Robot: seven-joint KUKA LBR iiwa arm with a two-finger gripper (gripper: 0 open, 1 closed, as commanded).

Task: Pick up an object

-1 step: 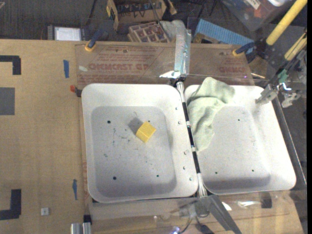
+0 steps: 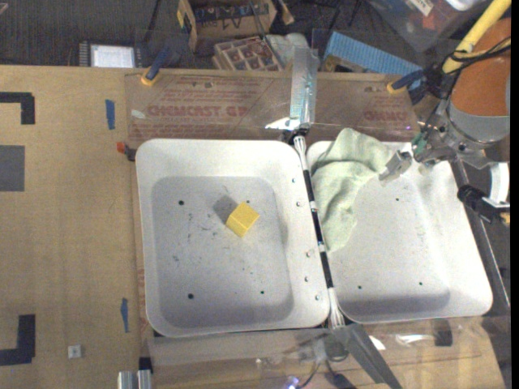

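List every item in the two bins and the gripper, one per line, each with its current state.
Small yellow cube: resting on the floor of the left white bin, tilted, untouched.
Pale green cloth: crumpled, draped over the right white bin at its upper left corner.
Two-finger gripper: at the cloth's right edge, above the right bin.

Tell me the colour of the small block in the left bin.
Yellow; the block shows plainly in the camera view.

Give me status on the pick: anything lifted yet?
Nothing looks lifted. The yellow block sits alone on the left bin floor. The pale green cloth lies draped in the right bin against the divider. The gripper is at the cloth's right edge; a grasp isn't discernible. The pick remains.
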